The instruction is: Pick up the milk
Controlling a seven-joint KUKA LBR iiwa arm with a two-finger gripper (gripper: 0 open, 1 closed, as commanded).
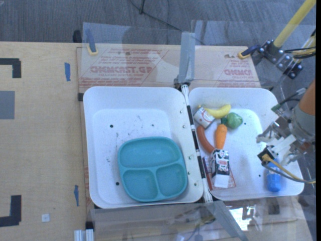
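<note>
The milk (220, 163) lies untouched at the right bin's (251, 95) left side, below the carrot (220, 135). The gripper (277, 149) hovers well apart, seemingly open and empty; the pick remains.

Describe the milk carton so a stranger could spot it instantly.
Look in the right bin, along its left wall near the front. The milk carton lies there, just below the carrot. It alone is boxy, white with black cow patches.
</note>
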